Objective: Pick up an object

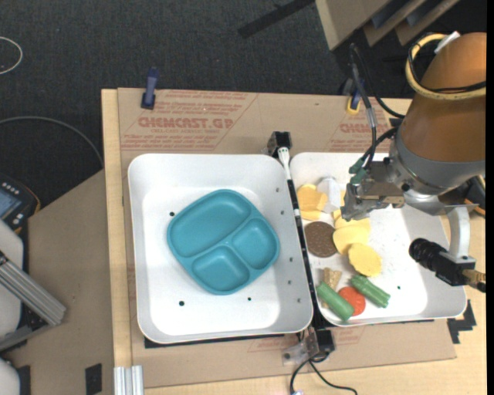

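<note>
Gripper low over right bin, at the top of a crowded heap of toy food; cannot tell its state from this slant. Likely targets sit just under it: yellow pieces and a brown disc, with green sticks and a red piece nearer the front rim. Left bin carries a blue divided plate, well apart, probably the drop side. Judgement: descent toward a pick, nothing visibly lifted yet

Dark carpet floor all round — thin cable loops across it at left. Brown board tops bench, red print along far edge, blue clamps at far corners. Metal rail at left edge — cardboard box beyond bench. Light even.
</note>
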Motion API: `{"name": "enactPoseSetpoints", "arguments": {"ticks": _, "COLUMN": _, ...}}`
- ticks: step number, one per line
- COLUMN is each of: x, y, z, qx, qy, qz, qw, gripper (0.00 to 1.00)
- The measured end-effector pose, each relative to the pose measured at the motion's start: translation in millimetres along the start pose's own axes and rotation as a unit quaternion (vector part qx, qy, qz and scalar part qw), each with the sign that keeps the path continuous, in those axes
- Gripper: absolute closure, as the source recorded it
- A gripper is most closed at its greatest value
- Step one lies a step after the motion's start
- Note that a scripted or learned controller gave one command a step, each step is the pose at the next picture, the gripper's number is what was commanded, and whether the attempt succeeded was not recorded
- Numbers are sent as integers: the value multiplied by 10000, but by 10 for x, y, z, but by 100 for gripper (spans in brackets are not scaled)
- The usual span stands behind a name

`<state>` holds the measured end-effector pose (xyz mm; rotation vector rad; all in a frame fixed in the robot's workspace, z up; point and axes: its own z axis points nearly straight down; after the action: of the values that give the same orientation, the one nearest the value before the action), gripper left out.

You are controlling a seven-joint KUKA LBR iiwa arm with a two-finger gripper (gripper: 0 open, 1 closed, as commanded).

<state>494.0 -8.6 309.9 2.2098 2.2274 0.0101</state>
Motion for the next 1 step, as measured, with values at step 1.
{"name": "enactPoseSetpoints", "arguments": {"ticks": 1, "x": 687, "y": -134, "z": -580, "qx": -5, "qy": 6, "qz": -7, "qw": 10000, "gripper": 100}}
